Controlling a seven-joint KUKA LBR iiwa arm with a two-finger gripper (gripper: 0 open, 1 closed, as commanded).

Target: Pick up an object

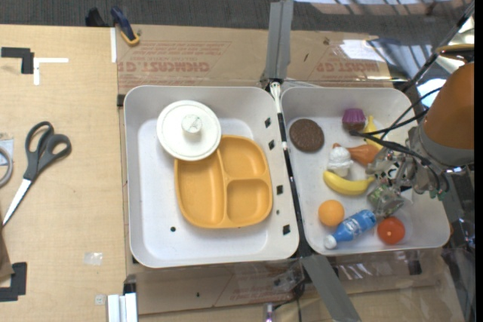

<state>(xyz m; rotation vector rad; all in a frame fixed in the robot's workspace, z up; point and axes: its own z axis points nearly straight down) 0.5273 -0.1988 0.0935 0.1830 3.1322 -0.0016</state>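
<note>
The right bin [430,234] holds a brown round cookie [306,135], a purple piece [353,118], a white piece [339,158], an orange carrot-like piece [364,153], a yellow banana [346,182], an orange [330,213], a blue bottle [352,228] lying on its side and a red tomato [390,231]. My gripper [387,188] reaches in from the right and hangs low over this bin, just right of the banana's end and above the bottle and tomato. I see nothing held in it.
The left bin [143,185] carries a yellow divided tray [224,182] and a white round lid [189,130] overlapping its top left corner. Scissors [36,156] lie on the wooden bench at the left. Cables trail from the arm over the right bin's far right side.
</note>
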